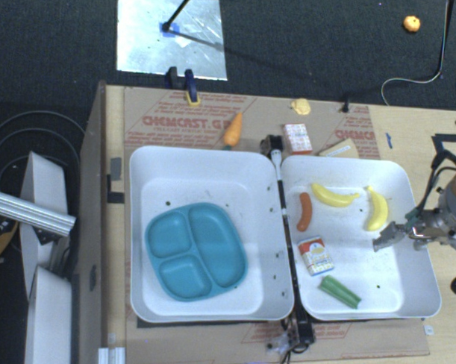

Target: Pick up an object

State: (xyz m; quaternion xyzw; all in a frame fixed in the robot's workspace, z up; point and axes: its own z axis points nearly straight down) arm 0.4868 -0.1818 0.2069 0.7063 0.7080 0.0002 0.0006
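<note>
lying upright, banana (377,209) beside gripper (387,237), ends pointing up-down

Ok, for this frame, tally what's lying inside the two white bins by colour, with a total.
Yellow: 2, banana and banana
Blue: 1, divided tray
Green: 1, stick-shaped piece
Orange-red: 1, sausage
Red and white: 1, small box
Total: 6
</note>
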